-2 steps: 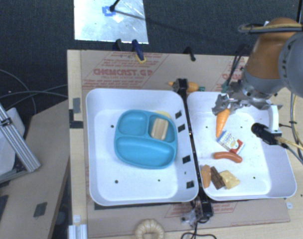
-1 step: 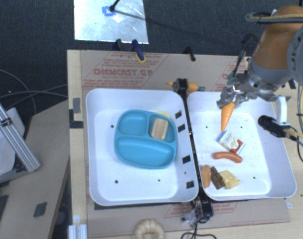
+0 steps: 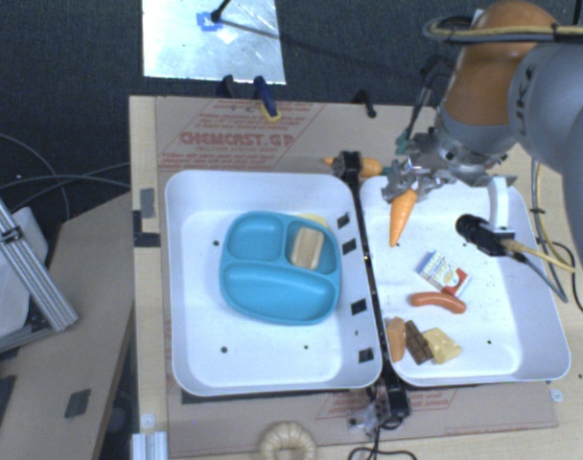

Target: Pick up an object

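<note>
Arm (image 3: pixel 522 75) over right bin (image 3: pixel 522 324), wrist down | gripper (image 3: pixel 408 182) clamps carrot (image 3: pixel 400 218), tip down

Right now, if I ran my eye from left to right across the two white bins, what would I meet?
Blue divided plate → orange carrot → small white-and-red packet. The sausage and the food pieces near the front edge overlap these, so I leave them out.

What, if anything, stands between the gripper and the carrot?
Nothing visible does. The gripper is right at the thick end of the carrot in the right bin; the packet and sausage lie apart, nearer the camera.
</note>
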`<state>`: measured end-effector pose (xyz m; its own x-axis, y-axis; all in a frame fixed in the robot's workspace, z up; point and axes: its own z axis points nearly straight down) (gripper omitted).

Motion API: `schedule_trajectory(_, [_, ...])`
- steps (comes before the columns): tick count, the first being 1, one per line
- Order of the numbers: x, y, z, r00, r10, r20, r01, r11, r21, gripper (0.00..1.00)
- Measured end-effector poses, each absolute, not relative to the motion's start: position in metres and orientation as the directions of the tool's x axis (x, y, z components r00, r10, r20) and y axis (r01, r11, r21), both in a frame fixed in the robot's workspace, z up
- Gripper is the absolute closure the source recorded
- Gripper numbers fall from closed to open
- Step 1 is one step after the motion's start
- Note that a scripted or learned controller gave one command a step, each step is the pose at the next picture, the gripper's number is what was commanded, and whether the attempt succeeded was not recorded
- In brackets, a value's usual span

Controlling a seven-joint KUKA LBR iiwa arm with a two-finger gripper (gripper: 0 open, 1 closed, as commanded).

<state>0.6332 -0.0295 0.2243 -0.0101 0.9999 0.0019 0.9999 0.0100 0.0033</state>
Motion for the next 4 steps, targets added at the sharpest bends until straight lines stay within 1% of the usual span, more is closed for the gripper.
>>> schedule_trajectory(1, [0.616, 0.012, 0.231, -0.008, 1.000, 0.001, 1.000, 0.008, 0.000, 1.00])
schedule_trajectory(2, [0.628, 0.015, 0.233, -0.006, 1.000, 0.001, 1.000, 0.006, 0.003, 1.00])
schedule_trajectory(3, [0.633, 0.008, 0.222, -0.001, 1.000, -0.001, 1.000, 0.001, 0.001, 1.00])
schedule_trajectory(4, [0.622, 0.012, 0.214, 0.000, 1.000, -0.001, 1.000, 0.000, 0.000, 1.00])
